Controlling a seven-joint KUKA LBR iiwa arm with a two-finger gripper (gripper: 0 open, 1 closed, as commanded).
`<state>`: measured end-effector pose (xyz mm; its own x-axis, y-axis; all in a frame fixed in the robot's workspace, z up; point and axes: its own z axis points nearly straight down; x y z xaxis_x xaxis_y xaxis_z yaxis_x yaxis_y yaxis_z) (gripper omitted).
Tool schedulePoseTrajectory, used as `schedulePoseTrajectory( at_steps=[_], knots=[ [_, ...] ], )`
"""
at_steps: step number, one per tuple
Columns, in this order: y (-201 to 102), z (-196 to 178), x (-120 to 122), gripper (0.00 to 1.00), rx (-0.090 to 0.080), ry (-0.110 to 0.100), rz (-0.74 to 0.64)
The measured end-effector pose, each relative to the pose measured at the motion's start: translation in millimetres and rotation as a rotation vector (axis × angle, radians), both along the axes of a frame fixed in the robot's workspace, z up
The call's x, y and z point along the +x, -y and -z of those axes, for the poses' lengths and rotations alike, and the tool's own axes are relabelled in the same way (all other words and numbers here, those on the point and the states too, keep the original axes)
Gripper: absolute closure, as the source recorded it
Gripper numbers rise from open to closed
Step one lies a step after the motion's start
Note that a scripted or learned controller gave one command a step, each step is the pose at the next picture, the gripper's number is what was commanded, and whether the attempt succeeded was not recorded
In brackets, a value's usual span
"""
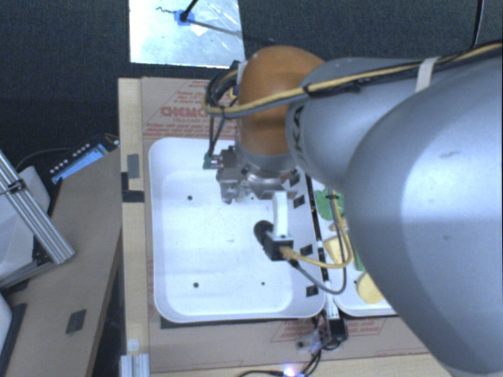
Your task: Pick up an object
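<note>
My gripper (229, 185) hangs below the orange wrist band (271, 93), over the upper right part of the left white bin (177, 234). A yellow object (369, 289) lies in the right bin (369, 309), near its front edge. Another yellowish piece (336, 250) and a green one (330, 204) show beside the arm. The grey arm (409, 195) hides most of the right bin. I see nothing held under the gripper.
The left bin's floor shows a few small dark dots (190, 199). Both bins rest on a cardboard sheet (169, 112). A metal rail (35, 218) and a wooden bench surface (78, 289) lie to the left.
</note>
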<state>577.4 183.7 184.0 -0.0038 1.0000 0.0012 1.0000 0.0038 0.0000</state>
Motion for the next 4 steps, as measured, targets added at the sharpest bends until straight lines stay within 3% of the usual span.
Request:
schedulePoseTrajectory(
  at_steps=[1,2,3,4],
  knots=[
    [-24,-154,-30,1.0,0.007,0.015,-0.005],
    [-37,-188,48,1.0,0.001,0.011,-0.002],
    [-51,-229,88,1.0,0.001,0.009,-0.002],
    [7,-244,92,1.0,-0.002,0.004,0.007]
  ],
)
